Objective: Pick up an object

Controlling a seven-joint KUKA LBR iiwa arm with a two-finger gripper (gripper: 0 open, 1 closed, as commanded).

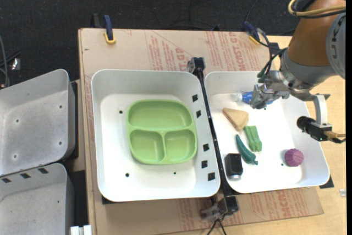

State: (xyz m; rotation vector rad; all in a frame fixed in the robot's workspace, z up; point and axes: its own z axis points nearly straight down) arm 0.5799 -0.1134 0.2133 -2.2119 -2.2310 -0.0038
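Observation:
The right bin (308,176) holds a tan wedge (236,117), a light green block (253,137), a dark green pepper-like piece (246,149), a black block (234,165) and a purple ball (293,157). A small blue and white object (246,97) lies near the bin's far side. My gripper (264,94) hangs over that far side, just right of the blue object and above the tan wedge. The wrist hides its fingertips.
The left bin (104,118) contains a green divided plate (162,131). A black divider (208,124) runs between the bins. Grey metal trays (33,124) sit off the bench at left. Clamps (109,29) hold the board's far edge.

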